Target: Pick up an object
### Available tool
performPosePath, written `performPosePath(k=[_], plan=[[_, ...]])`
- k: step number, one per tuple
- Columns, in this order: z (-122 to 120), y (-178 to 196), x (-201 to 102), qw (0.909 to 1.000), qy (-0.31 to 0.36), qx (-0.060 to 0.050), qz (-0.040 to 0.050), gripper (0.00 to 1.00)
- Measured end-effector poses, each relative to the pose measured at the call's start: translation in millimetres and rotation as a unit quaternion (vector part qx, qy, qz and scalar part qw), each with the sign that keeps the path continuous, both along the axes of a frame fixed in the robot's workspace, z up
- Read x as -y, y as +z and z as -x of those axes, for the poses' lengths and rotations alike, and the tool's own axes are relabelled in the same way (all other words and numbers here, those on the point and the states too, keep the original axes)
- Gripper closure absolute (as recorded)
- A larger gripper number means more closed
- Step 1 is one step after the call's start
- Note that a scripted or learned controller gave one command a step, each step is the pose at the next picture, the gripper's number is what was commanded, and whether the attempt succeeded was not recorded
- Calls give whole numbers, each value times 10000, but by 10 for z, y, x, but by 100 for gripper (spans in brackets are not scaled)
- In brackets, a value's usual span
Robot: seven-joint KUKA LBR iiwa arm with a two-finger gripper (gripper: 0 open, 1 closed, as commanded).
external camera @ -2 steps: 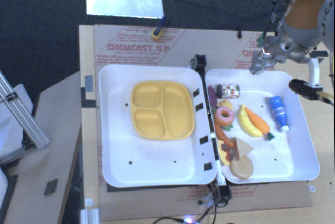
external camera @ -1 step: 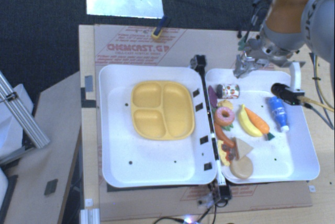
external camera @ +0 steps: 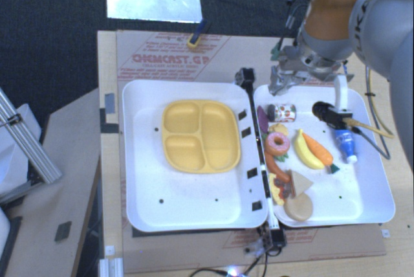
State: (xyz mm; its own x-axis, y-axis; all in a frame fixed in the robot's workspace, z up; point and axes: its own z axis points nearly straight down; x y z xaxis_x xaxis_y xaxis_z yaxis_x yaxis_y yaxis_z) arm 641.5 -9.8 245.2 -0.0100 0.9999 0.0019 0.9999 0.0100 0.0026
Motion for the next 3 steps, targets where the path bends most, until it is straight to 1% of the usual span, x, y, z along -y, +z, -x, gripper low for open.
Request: performPosePath(k=[1,2,3], plan=[[-34,-164,-481,10000,-5,-11,0,100],[176,-204,-983,10000,-4,-15,-3,100],[162,-252,-974,10000,-24,-11,9,100]])
